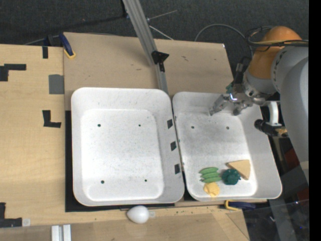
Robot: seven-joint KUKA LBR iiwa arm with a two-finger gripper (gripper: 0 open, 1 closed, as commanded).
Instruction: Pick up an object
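Observation:
In the right bin [261,154], near its front edge, lie a green pea-pod toy [209,173], a yellow toy [212,188], a dark green toy [231,177] and a tan wedge [241,168]. My gripper [225,106] hangs over the far end of that bin, well away from these objects. Its fingers are spread open with nothing between them.
The left bin [80,134] sits beside the right one. A white egg-shaped object [138,214] lies on the bench in front of the left bin. A grey metal pole [143,29] slants down to the bins' far junction. The arm [281,59] occupies the right side.

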